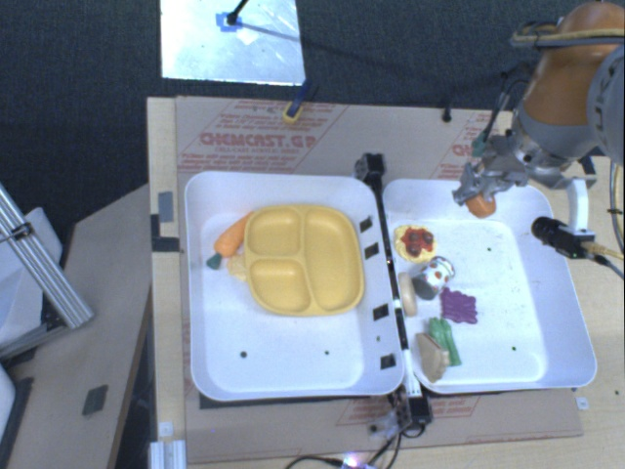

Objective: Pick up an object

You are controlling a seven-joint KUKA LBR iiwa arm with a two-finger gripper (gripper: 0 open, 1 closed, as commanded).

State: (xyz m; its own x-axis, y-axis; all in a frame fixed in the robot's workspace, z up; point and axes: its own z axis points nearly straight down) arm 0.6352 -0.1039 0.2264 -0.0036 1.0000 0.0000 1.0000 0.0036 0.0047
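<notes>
Lowest in the frame, a small sandwich-like piece [431, 354] lies near the bottom left corner of the right bin [547, 360], touching a green piece [445, 340] just beside it. Above them sits a purple piece [458, 306], then a grey and white lump with a red spot [433, 277], and next to that a pale beige piece [407, 295] against the bin's left wall. Higher still, a small round pizza [415, 242] with a red top rests near the same wall.

Left of the divider, the left bin [215, 360] carries a yellow divided plate [298, 259] at its centre. A carrot [231, 235] lies against the plate's left edge, its green end pointing down-left.

At the upper right of the frame the grey arm [571, 76] with its orange band reaches in, and the gripper [483, 191] hangs over the top edge of the right bin. An orange object [480, 204] shows between its fingers [467, 190], which are clenched around it, holding it above the bin's upper rim, well apart from the cluster of pieces below.

A silvery sheet [234, 27] lies in the upper left on the dark floor
</notes>
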